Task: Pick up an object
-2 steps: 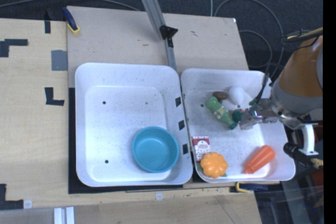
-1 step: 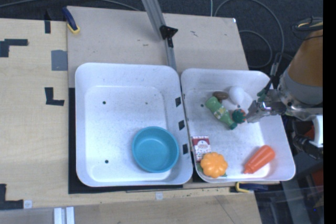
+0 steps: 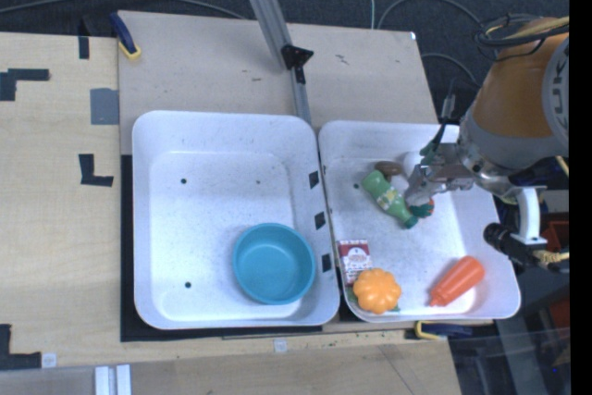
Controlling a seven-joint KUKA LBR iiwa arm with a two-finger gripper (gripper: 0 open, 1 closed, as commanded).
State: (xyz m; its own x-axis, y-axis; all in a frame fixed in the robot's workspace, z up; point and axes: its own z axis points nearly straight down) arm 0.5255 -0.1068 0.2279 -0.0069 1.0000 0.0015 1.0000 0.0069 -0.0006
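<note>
From my feed, the gripper (image 3: 418, 190) sits low in the right bin (image 3: 481, 296), right against the green bottle (image 3: 388, 196), which lies tilted on the bin floor just to its left. They look to be touching, but I cannot tell how the gripper is set or whether it has any hold on the bottle. Near the front of that bin I see an orange carrot (image 3: 455, 280), a small orange pumpkin (image 3: 376, 290) and a little red-and-white carton (image 3: 354, 258). The left bin (image 3: 166, 143) has a blue bowl (image 3: 272, 263) at its front right
</note>
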